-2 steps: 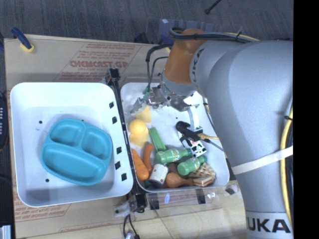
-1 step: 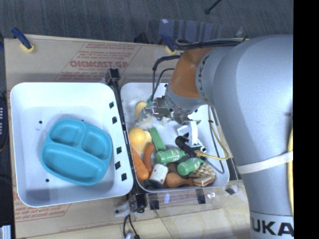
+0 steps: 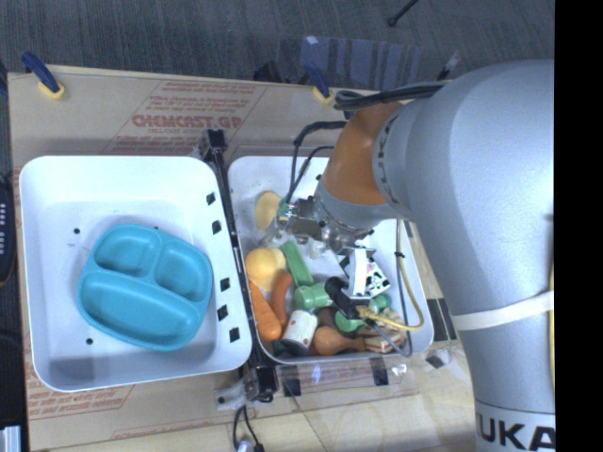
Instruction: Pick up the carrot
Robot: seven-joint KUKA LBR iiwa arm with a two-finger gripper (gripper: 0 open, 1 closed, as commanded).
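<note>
The carrot [image 3: 265,311] is lying in the right bin [image 3: 247,179], against the wall that is facing the left bin [image 3: 38,186]. It is pointing roughly along that wall, with one end near the bin's front corner. A yellow lemon-shaped toy [image 3: 265,266] is touching its upper end, and an orange-red piece [image 3: 283,290] is lying just beside it. Green toys [image 3: 303,276], a small white can [image 3: 301,328] and other clutter are crowding the rest of the bin floor.

The gripper [image 3: 306,222] is hanging above the middle of the right bin, near the green toys and apart from the carrot. Its state cannot be told, as the wrist is covering it.

Handling judgement: the carrot is appearing to be a light, stiff plastic toy with a smooth, tapered skin. Such a shape is likely to slip out toward the thin end under squeeze. The thicker middle is offering the better hold, with the closing direction running across the carrot's length.

Risk: the bin wall is leaving little room on one side, and the neighbouring piece is pressing in on the other. A crooked approach is likely to catch a neighbour instead.

The left bin is holding a blue divided plate [image 3: 144,286], well apart from the work.
</note>
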